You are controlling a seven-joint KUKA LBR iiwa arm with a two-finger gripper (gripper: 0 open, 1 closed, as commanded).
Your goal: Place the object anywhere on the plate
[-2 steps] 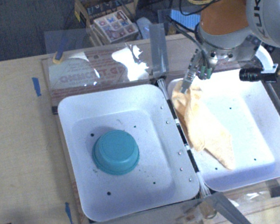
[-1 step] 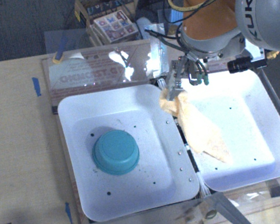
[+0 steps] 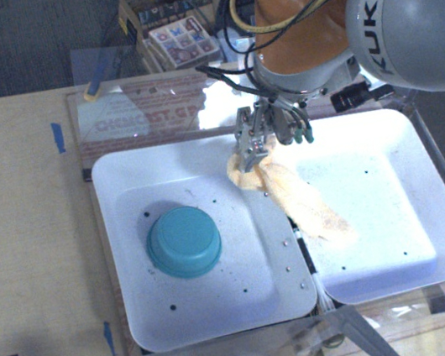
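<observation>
A teal round plate point(image 3: 184, 241), looking like an upturned dish, sits in the left bin point(image 3: 122, 186), left of centre. A limp tan object point(image 3: 301, 200), cloth-like and elongated, stretches from the bins' shared wall down into the right bin point(image 3: 385, 178). Its upper end is pinched between the fingers of my gripper point(image 3: 251, 154), which hangs at the back over the divider between the bins. The gripper is shut on that end, and the rest of the object trails down to the right. The plate lies well to the left of the gripper and below it in the view.
The grey and orange arm point(image 3: 321, 10) fills the upper right above the right bin's back edge. Boxes and cables point(image 3: 176, 36) lie behind the bins. The wooden bench point(image 3: 30, 249) extends to the left with black and blue tape marks.
</observation>
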